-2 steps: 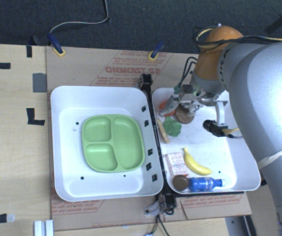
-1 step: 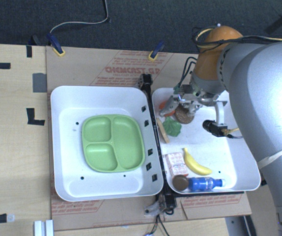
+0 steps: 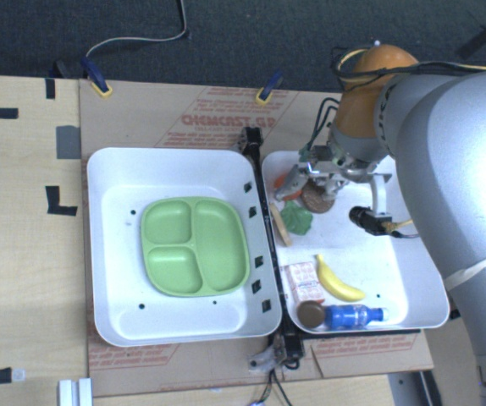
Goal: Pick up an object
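We see the arm (image 3: 446, 159) reaching in from the right over the back part of the right bin (image 3: 395, 269), with the gripper (image 3: 317, 181) pointing down just above a brown round thing (image 3: 318, 200). The two look as if they touch, or nearly so. From this angle we cannot tell whether the gripper is apart, together, or clamped on anything. The brown round thing lies in the back left part of the right bin, directly under the gripper. An orange-red piece (image 3: 286, 184) sits just beside it towards the divider, and a green leafy toy (image 3: 296, 220) lies just in front of it. A wooden stick (image 3: 278, 226) lies along the bin's left wall next to the green toy. Nearer the front we find a pink box (image 3: 302, 282) and a banana (image 3: 339, 282) side by side. At the front edge a blue bottle (image 3: 354, 316) lies on its side, with a brown disc (image 3: 311, 315) at its left end. The left bin (image 3: 116, 193) holds a green plate (image 3: 196, 245) with three sections, lying flat in the middle. Both bins rest on the desk (image 3: 14, 227).
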You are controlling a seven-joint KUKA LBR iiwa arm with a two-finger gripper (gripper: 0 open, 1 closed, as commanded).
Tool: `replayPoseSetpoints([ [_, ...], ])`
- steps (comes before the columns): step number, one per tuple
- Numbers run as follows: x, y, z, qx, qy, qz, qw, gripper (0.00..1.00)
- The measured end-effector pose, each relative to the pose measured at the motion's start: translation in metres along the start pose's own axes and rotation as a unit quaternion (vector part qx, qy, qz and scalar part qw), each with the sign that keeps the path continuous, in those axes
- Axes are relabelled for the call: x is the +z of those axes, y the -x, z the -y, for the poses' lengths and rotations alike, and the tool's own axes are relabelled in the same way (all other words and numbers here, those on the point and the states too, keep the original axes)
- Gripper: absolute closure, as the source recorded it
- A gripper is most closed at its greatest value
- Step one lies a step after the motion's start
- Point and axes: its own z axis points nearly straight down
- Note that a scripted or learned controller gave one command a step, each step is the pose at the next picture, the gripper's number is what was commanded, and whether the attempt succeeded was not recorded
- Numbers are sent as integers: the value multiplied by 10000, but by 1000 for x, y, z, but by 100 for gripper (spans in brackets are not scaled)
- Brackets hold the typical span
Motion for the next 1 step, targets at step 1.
replayPoseSetpoints([
  [1, 0, 1, 0, -3, -2, -12, 10000, 0],
])
